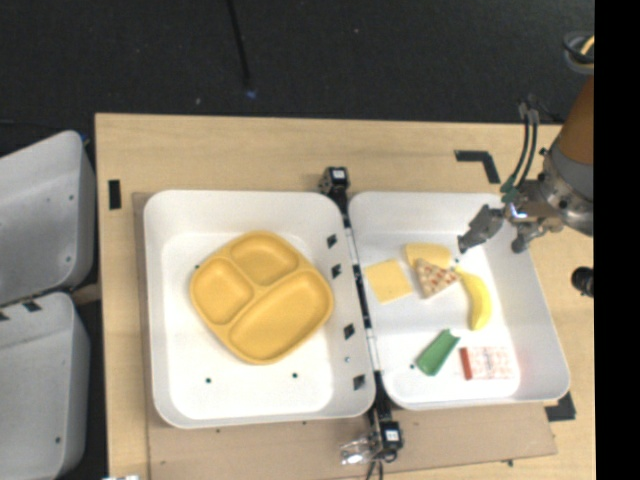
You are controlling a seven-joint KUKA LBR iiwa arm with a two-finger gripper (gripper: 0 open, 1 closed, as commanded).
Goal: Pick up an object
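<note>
Nothing lifted yet. Your hand (492,230) hovers open and empty above the right bin (530,298), near the pizza slice (434,277) and banana (478,301); the whole grasp remains.

The grey arm (572,168) reaches in from the right, wrist angled down-left, its gripper (478,234) low.

Right bin (535,308) holds five loose items: a pale yellow cheese-like square (388,280) lying flat near the left wall, a pizza slice (434,277) just right of it overlapping a yellow wedge (425,255) behind, and a banana (478,299) curved lengthwise beside the slice's right edge. Toward the front edge, a green oblong piece (437,353) lies tilted, with a white-and-red packet (488,364) flat just to its right.
</note>
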